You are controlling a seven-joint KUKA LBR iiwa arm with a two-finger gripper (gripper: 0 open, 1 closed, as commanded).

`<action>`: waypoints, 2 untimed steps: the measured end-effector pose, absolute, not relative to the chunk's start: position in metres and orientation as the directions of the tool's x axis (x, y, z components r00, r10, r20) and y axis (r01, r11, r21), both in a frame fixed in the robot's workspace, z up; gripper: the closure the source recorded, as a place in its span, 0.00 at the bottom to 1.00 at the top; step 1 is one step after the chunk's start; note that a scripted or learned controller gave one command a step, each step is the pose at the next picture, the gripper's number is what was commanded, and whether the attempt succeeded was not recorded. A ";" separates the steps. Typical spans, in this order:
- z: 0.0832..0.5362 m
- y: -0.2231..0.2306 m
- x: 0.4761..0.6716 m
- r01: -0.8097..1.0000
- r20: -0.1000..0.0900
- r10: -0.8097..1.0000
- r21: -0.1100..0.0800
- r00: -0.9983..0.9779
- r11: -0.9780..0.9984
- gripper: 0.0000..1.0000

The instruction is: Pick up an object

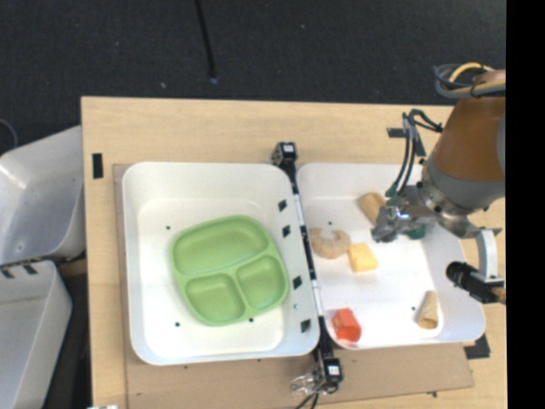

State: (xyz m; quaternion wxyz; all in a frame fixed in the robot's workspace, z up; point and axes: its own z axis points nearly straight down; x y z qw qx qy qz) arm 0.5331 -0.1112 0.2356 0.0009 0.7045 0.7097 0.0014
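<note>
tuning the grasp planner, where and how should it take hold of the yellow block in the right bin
Probably from straight above, the tool closing across the yellow block on its two opposite flat sides. It lies flat and boxy, with bare bin floor around most of it; only the beige round piece crowds its left corner.

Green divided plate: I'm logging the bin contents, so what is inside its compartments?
The green divided plate in the left bin shows three bare compartments, with no food in them. Whatever lies beneath the plate is covered.
</note>
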 end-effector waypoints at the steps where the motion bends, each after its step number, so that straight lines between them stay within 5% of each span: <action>1: 0.230 -0.070 0.559 1.000 0.000 1.000 0.002 -0.006 0.006 1.00; 2: 0.240 -0.029 0.581 1.000 0.000 1.000 0.003 -0.005 0.005 1.00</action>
